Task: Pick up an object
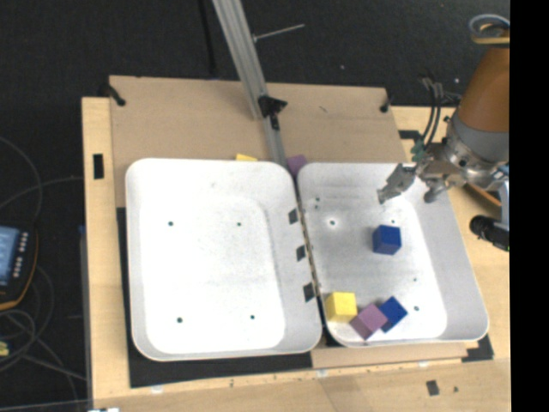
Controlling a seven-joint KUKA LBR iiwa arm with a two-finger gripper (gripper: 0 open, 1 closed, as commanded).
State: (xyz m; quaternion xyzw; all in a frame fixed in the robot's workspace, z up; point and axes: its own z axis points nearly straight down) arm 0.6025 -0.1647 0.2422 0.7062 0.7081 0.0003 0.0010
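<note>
Gripper (pixel 413 183) hangs over the right bin's (pixel 459 269) upper part with its two fingers spread and nothing between them, while a blue cube (pixel 387 239) sits alone just below it. That cube looks small, light and stiff — likely smooth-sided, so squeezing two opposite flat faces seems best. Another blue cube (pixel 394 311) is half hidden behind a purple one (pixel 370 320) beside a yellow cube (pixel 341 305) — and the arm's upper part is cut off at the right.

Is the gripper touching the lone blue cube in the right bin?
Apart. In the camera view, the gripper hangs above the lone blue cube, with bare white floor of the right bin plainly between them.
</note>
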